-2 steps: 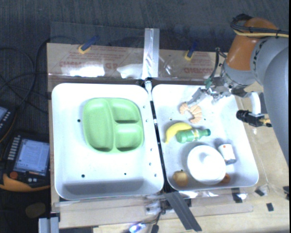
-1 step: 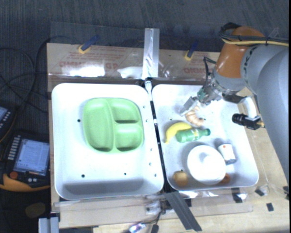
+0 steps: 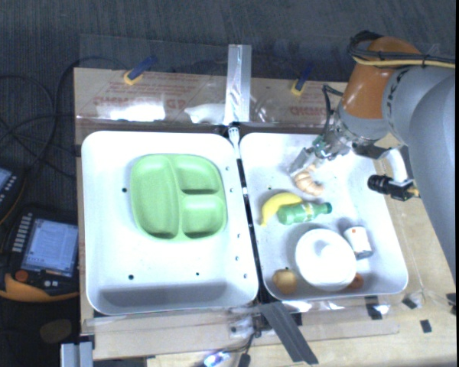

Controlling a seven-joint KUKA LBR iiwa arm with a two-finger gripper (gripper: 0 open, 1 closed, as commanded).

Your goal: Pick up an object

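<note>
The claw is hovering in the right bin — whether spread or pressed together, I cannot tell. A pale croissant-like object is lying just below its tip, with the banana and green bottle lying crosswise beyond.

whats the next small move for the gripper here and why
Probably a short drop straight down onto the croissant. The gripper sits in the right bin just above that pastry, with nothing seen between its fingers. The banana and green bottle lie close below it, so a wider move risks nudging them instead.
</note>
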